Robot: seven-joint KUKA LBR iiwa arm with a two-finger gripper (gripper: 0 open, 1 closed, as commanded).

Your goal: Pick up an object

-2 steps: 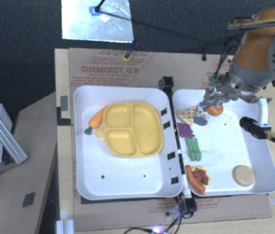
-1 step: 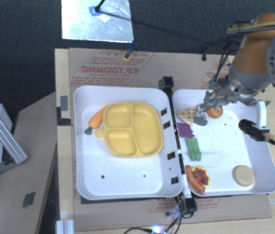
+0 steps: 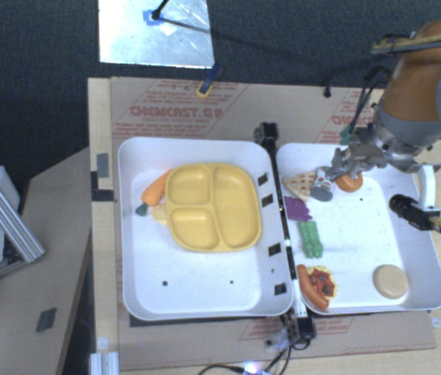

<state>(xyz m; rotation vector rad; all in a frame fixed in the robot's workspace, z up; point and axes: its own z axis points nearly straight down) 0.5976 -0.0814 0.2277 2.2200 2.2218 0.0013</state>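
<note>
Bench: a brown board (image 3: pixel 181 108) printed with red lettering bears the left bin (image 3: pixel 197 295) and the right bin (image 3: pixel 360 244), set side by side with a black strip (image 3: pixel 276 209) along their shared edge.
Room: dark carpet (image 3: pixel 33 69) lies around the bench, with a shiny metal sheet (image 3: pixel 158 22) on it at the far side and aluminium rails (image 3: pixel 1 217) at the left.
Left bin: a yellow divided plate (image 3: pixel 208 207) sits in the far half. A carrot (image 3: pixel 155 187) lies against its left rim.
Right bin: a waffle wedge (image 3: pixel 298 183), a purple piece (image 3: pixel 295 208), a green piece (image 3: pixel 311 239) and a red-and-yellow piece (image 3: pixel 318 284) run down the left wall. A beige round (image 3: pixel 390 280) lies near the front right corner.
Gripper: the gripper (image 3: pixel 323 189) is low in the right bin's far part, just beside the waffle wedge. I cannot tell whether it is apart or together.
Task's thing: an orange piece (image 3: pixel 351 183) lies just to the right of the gripper tip, the waffle wedge to its left.
Hard to make out: the orange piece is partly covered by the gripper body. The arm (image 3: pixel 419 92) is cut off at the right. A pale scrap (image 3: pixel 159 212) at the plate's left rim is too small to tell.
Open room: bare white floor shows in the left bin's near half and in the right bin's middle, between the green piece and the beige round.
</note>
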